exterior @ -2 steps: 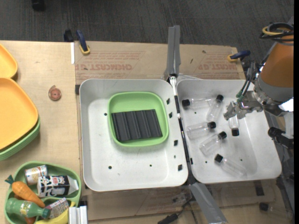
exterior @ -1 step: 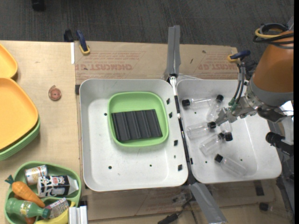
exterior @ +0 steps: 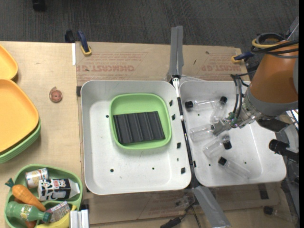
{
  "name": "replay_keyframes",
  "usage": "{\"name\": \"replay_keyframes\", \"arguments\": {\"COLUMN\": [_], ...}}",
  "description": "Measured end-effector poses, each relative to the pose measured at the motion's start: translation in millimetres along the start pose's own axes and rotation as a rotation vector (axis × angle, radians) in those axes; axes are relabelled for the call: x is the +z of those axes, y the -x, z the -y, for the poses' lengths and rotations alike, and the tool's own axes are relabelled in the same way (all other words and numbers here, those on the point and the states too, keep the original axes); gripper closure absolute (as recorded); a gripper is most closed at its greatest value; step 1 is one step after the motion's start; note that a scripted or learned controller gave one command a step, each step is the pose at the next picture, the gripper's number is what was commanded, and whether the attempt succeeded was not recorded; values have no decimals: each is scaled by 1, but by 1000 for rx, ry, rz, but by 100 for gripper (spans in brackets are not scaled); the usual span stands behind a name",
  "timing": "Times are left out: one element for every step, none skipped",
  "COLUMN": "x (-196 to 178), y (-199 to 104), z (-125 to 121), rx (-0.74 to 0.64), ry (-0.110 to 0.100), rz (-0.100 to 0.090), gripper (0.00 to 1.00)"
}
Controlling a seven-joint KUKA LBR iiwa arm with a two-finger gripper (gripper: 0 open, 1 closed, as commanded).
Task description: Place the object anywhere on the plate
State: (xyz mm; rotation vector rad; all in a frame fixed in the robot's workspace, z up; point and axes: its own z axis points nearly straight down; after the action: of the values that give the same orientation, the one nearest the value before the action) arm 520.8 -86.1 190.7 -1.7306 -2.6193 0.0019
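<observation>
**Four capped vials in the right bin, one plate in the left**

Two white bins sit side by side on the table. The left bin (exterior: 95, 175) holds one green plate (exterior: 140, 101), and on the plate lies one dark ribbed mat (exterior: 140, 127). The right bin (exterior: 266, 172) holds clear plastic vials with black caps: I count about four, though they are see-through and hard to separate. One vial (exterior: 205, 103) lies near the bin's far edge, another (exterior: 216, 148) near the middle, one more (exterior: 232, 167) toward the near edge.

The hand (exterior: 223, 126) hangs low over the middle of the right bin, among the vials; whether it is released or clenched I cannot tell.

Off to the left on the table are two stacked orange plates (exterior: 14, 113), one small round pink thing (exterior: 56, 95), and one green bowl (exterior: 76, 186) of toy food and small containers. Two clamps (exterior: 84, 45) grip the cardboard at the far side.
</observation>
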Motion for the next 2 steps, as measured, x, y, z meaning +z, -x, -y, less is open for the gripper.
{"name": "replay_keyframes", "arguments": {"x": [0,0], "y": [-30,-63], "z": [6,-27], "rx": [-117,-153], "ry": [0,1], "rz": [0,2], "gripper": [100,100]}}
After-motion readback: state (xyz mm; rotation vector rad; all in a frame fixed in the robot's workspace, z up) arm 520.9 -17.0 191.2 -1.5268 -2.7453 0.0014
